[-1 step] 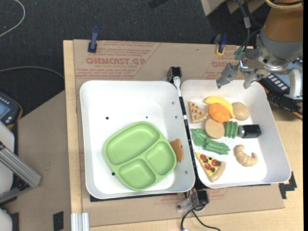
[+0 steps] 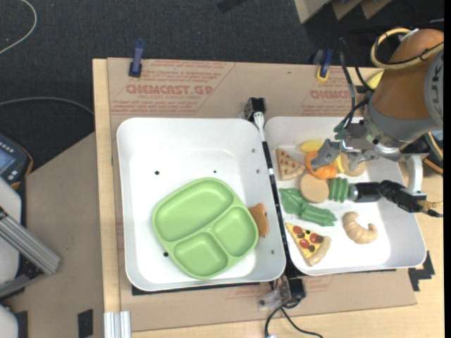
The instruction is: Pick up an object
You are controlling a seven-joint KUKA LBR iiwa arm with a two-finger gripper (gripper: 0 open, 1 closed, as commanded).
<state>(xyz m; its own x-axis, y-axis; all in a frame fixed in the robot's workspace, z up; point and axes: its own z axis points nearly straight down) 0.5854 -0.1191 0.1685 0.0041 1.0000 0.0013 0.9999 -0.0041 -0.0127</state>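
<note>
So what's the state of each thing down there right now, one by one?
green divided plate: flat in the left bin, nothing in its sections
small orange piece: lying against the plate's right edge
pizza slice: flat in the right bin
croissant: lying loose
green vegetable: on its side
round bun: lying flat
pincer: low over the toy pile; grip unclear
</note>
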